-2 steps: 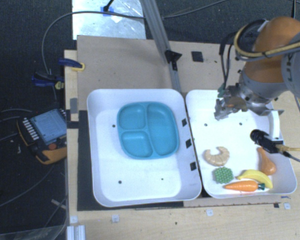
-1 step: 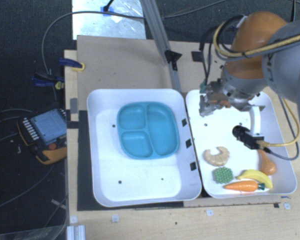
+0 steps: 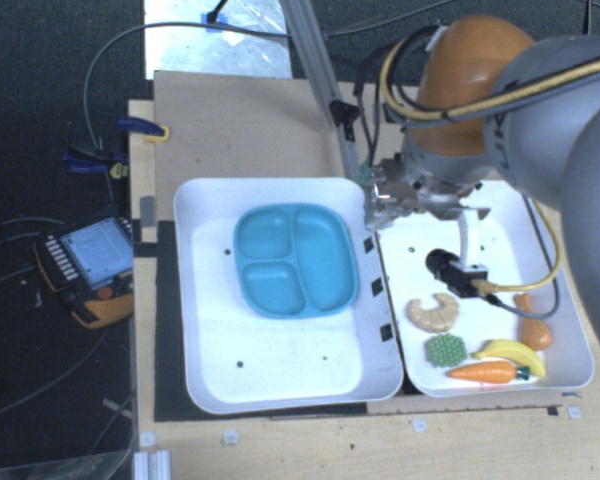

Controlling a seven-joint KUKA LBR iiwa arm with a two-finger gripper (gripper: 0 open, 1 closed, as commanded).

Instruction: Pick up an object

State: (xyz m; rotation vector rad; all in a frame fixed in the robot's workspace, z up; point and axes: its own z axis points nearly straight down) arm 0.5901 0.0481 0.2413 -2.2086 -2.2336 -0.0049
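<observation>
Gripper (image 3: 388, 206) sits over right bin's (image 3: 412, 268) far-left corner — grip state can't be told; croissant (image 3: 435, 313) and carrot (image 3: 480, 372) lie apart.

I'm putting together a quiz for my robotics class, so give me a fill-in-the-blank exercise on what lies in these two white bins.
1. The light blue plastic divided plate lies in the white bin on the view's ____.
2. That plate has ____ compartments.
3. The orange toy carrot lies right beside the ____ toy banana.
4. The tan toy croissant lies in the ____ bin as the carrot.

Missing words: left; three; yellow; same.
</observation>
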